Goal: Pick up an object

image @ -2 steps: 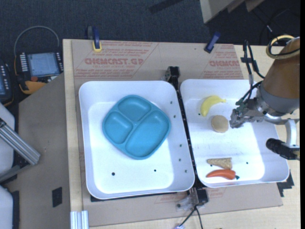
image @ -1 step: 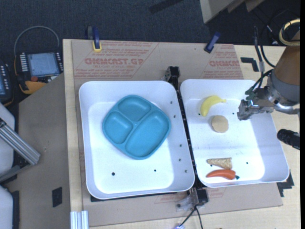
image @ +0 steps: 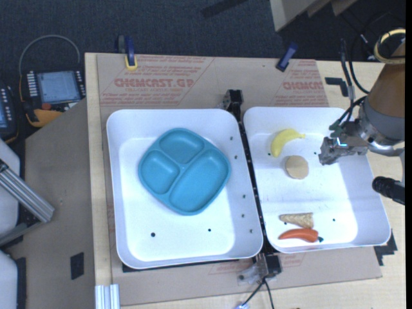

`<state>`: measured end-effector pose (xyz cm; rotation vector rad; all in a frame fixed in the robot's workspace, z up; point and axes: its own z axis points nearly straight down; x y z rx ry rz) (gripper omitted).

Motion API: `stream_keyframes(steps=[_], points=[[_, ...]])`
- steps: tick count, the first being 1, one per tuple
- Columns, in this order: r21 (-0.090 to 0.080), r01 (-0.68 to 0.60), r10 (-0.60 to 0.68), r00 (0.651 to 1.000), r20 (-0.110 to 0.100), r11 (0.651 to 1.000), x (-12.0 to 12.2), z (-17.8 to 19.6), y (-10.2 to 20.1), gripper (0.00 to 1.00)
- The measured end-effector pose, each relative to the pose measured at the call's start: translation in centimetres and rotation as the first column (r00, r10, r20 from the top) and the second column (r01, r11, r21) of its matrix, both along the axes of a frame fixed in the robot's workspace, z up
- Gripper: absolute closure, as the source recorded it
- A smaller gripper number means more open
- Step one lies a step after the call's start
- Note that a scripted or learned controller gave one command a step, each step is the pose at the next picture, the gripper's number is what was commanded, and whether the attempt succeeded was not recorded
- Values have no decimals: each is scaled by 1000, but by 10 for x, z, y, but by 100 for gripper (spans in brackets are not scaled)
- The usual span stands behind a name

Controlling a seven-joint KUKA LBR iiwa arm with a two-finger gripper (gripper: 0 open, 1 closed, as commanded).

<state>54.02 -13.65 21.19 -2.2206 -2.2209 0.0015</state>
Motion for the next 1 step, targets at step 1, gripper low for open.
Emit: stream_keyframes(steps=[1], points=[[0,-5,5,1000,5,1000,17,13,51,100]])
